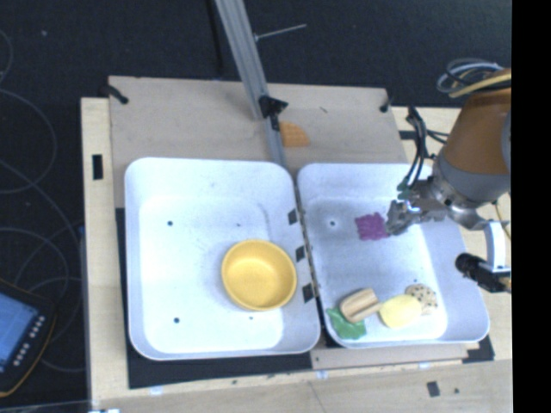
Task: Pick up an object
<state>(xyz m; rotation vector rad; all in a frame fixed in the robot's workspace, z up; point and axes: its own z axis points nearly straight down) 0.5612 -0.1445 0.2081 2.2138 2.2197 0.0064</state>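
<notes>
- Bench [99, 231]: pale wood top sitting on a dark floor, cables trailing at the left; a tan board is lying behind the bins, with a grey metal rail [243, 50] slanting down to it.
- Left bin [155, 196]: shallow, white, matte plastic with rounded corners. A yellow bowl [258, 274] is resting upright in its lower right part, round, smooth, mouth facing up.
- Right bin [340, 192]: same white plastic, sitting just beside the left one.
- Purple object [371, 226]: small, roughly blocky, dull surface, lying in the upper middle of the right bin; no clear long axis, so heading is not readable.
- Near front edge, left to right: a green scrap [344, 323], a tan cylinder [359, 303] lying with its long axis running left-low to right-high, a yellow rounded lump [398, 311], a speckled beige piece [421, 295].
- Gripper [398, 219]: hanging just right of the purple object, touching or nearly so; finger state cannot be told. The orange band and grey wrist are showing at right.
</notes>
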